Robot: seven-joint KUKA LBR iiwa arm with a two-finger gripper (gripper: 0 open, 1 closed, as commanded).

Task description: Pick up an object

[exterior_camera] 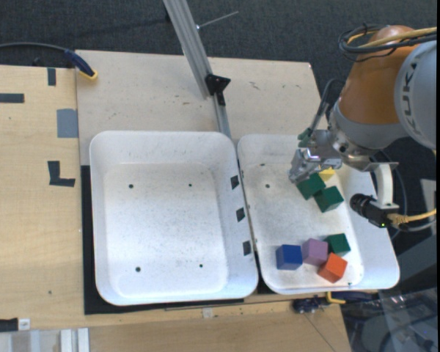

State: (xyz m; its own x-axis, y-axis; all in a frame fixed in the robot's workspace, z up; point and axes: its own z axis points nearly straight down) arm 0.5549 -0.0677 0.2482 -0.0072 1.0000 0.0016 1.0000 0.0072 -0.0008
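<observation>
Blocks crowd the right bin (374, 270): two green blocks (319, 191) and a yellow one (327, 174) lie just under the gripper (306, 164) — whether its jaws are parted or clenched, I cannot tell. Best to descend squarely over one green block — avoiding its neighbours.

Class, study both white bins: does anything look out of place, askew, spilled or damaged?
Nothing looks spilled or damaged. The blocks all lie in the right bin: two green blocks and a yellow block beside the gripper, the others clustered at its near end, simply jumbled at different angles.
</observation>
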